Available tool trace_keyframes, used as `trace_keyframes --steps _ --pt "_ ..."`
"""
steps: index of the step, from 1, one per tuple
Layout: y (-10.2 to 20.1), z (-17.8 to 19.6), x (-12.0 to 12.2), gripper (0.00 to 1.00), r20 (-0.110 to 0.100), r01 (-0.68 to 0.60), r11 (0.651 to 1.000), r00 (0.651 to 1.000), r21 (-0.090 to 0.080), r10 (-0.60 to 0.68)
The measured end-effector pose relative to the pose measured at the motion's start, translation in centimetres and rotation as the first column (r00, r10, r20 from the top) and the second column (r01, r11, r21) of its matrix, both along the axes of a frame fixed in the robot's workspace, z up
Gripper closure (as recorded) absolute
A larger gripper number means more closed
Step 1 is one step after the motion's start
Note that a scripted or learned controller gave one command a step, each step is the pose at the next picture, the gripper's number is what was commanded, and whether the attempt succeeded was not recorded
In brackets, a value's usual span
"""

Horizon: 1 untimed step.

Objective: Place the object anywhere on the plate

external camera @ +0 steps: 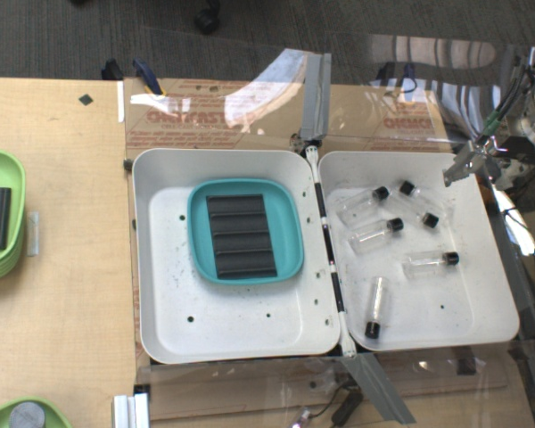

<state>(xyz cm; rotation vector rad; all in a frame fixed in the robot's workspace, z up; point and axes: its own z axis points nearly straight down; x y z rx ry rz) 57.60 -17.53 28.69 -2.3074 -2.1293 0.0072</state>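
Note:
Several clear vials with black caps lie scattered in the right bin (481, 328). One vial (375, 300) lies near the front, another vial (428, 262) at mid right, and a third vial (376, 231) near the bin's left wall. In the left bin (160, 319) sits a teal plate (199, 239) with a dark grey ridged insert (239, 235). My gripper (468, 160) shows as a grey tip at the right bin's far right corner, apart from the vials, with nothing visibly in it.
A green tray (4, 266) holding a dark block sits at the left edge of the wooden bench. A grey divider (314, 105) rises behind the bins. Cables hang at the far right.

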Motion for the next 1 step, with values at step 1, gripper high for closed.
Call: trace_keyframes --steps 1 --pt "-3.89 11.18 2.5 0.0 -0.001 0.115 0.993 0.993 -0.001 -0.115"
